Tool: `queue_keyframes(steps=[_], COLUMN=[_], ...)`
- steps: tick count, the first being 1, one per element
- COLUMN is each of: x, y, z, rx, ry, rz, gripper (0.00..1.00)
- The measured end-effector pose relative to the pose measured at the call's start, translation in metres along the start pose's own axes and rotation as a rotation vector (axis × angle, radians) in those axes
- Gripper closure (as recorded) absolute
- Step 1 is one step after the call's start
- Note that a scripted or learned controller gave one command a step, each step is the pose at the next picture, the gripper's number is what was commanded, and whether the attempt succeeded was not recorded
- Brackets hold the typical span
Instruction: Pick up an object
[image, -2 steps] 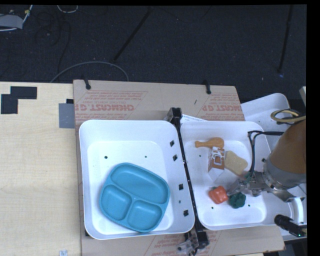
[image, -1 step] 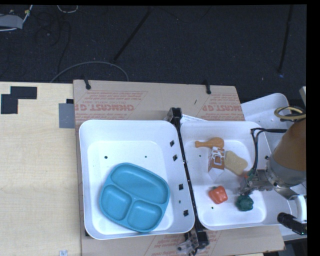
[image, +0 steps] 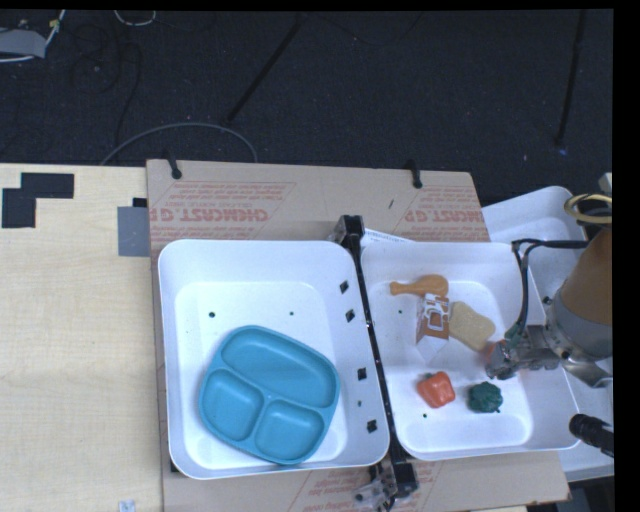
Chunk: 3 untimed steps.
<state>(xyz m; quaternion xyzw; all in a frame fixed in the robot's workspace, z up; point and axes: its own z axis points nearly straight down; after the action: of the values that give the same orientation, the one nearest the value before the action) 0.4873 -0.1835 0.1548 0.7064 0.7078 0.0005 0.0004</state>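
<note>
The right bin (image: 500, 432) holds several small objects. A tan drumstick (image: 421, 287) lies at the back, with a brown-and-white packet (image: 433, 319) and a tan bread slice (image: 471, 325) just in front of it. Nearer the front lie a red-orange pepper (image: 435, 389) and a green broccoli piece (image: 486, 397). My gripper (image: 507, 360) hangs low at the bin's right side, just right of the bread slice and above the broccoli. The grey and orange arm (image: 590, 300) comes in behind it from the right.
The left bin (image: 190, 275) holds a blue divided plate (image: 268, 394). A black divider (image: 362, 340) runs between the bins. Cardboard (image: 300, 205) lies under both bins, and the wooden bench (image: 70, 350) stretches to the left. A black cable (image: 522, 290) loops by the wrist.
</note>
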Motion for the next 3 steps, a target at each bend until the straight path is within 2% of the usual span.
queue_keyframes(steps=[1, 2, 3], x=[0.000, 0.041, 0.086], y=[0.001, 0.019, 0.024], z=[-0.053, -0.056, -0.056], rx=[-0.002, 0.003, 0.005], ry=[-0.001, 0.002, 0.003], rz=[0.000, -0.003, -0.003], gripper=[1.00, 1.00, 1.00])
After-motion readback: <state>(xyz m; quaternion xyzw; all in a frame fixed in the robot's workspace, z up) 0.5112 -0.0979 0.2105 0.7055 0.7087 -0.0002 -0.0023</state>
